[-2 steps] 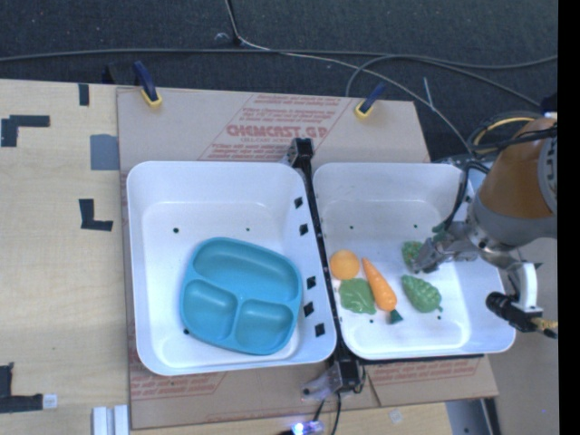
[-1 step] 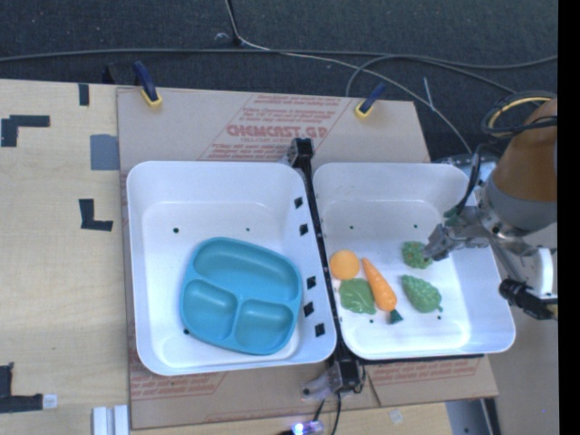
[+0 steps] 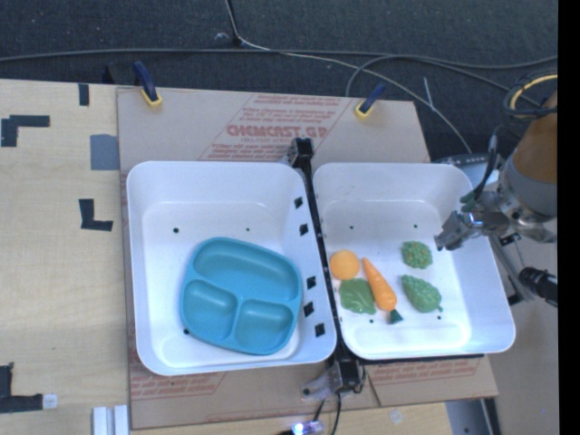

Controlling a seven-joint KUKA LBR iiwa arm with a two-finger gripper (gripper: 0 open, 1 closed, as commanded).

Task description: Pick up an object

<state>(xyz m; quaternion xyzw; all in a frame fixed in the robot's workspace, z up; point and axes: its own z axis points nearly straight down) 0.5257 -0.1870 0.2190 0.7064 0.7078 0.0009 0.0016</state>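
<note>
- Right now, in the camera view, the pincer hovers over the right bin, near its right wall; whether it is spread or pressed together, I cannot tell.
- Nothing is lifted: broccoli, carrot, orange and two leafy greens lie clustered below.
- Blue tray sits apart in the left bin.

Red printed lettering is showing on the flat brown cardboard sheet under the bins, reading "CHEMCAST GP"; the smaller lines around it are staying illegible.
</note>
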